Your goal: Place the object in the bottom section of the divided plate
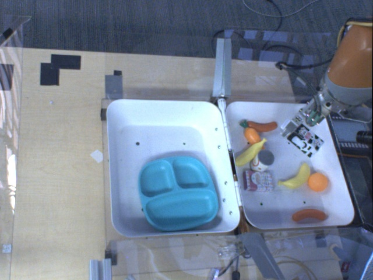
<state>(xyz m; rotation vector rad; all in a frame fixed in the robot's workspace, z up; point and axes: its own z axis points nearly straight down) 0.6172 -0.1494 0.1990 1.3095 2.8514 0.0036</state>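
A smooth blue plastic divided plate (178,193) lies in the left bin (125,156); the gripper (303,134) hangs over the right bin (344,212); jaws' state unclear.

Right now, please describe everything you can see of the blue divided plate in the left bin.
The divided plate is light blue and looks like smooth plastic, with rounded corners and a raised rim. Ridges split it into three sections: two smaller ones at the far side and one wide section at the near side. It lies flat on the floor of the left bin, toward the near right part, slightly rotated. Nothing lies in its sections, and it touches only the bin floor.
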